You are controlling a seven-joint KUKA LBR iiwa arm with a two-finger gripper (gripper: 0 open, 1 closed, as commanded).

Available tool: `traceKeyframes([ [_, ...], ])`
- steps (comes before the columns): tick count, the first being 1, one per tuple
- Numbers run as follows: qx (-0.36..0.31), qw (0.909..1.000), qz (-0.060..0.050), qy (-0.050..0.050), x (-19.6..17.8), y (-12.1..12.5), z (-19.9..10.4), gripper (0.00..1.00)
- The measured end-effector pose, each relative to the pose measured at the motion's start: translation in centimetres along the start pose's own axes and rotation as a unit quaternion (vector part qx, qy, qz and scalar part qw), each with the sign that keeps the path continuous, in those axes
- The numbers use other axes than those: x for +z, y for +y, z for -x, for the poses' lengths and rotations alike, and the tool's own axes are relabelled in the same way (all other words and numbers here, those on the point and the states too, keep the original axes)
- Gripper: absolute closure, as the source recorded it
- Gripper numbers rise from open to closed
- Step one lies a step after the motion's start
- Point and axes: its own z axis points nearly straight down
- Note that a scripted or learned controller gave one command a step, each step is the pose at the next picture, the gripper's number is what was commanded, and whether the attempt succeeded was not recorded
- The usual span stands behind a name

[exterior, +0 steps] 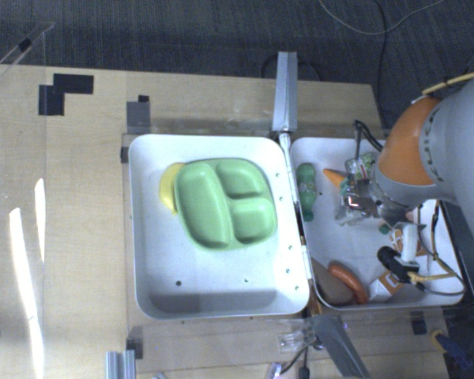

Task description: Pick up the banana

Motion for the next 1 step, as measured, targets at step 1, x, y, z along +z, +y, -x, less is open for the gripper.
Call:
traceKeyframes([
  [1, 0.050, 0.9988, 0.001, 0.001, -0.19, -7.20, 0.24, 1.00],
])
